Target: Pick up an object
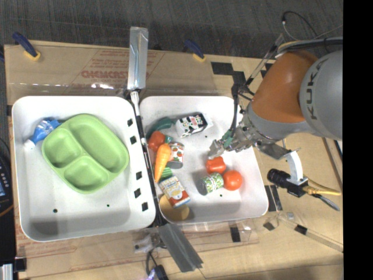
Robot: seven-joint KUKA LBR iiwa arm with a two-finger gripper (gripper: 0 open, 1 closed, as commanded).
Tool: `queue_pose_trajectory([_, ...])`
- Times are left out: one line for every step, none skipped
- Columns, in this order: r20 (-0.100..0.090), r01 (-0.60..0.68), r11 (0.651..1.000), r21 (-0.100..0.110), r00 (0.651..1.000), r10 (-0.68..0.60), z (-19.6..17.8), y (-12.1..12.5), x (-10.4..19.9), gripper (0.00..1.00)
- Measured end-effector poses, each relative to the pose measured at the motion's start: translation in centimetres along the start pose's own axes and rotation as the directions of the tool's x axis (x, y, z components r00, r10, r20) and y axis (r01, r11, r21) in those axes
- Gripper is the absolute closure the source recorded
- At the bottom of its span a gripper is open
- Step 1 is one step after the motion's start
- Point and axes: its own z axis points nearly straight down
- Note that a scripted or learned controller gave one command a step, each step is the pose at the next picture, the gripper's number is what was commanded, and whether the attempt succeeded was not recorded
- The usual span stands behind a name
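Right bin [245,107] crowded; tool [220,148] above red pepper [215,165], tomato [232,180], can [211,183]; grip state unclear.

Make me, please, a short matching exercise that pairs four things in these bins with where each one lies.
Things:
1. green tray
2. carrot
3. tomato
4. blue item

Places:
A. in the right bin, beside the divider between the bins
B. at the left bin's far left, tucked behind the tray
C. in the middle of the left bin
D. in the right bin, below the hand

Pairs: 1-C, 2-A, 3-D, 4-B
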Motion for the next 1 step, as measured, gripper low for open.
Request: queue_pose_trajectory([-0.002, 0.086, 0.996, 0.001, 0.996, -0.086, 10.51, -1.93, -4.21, 0.00])
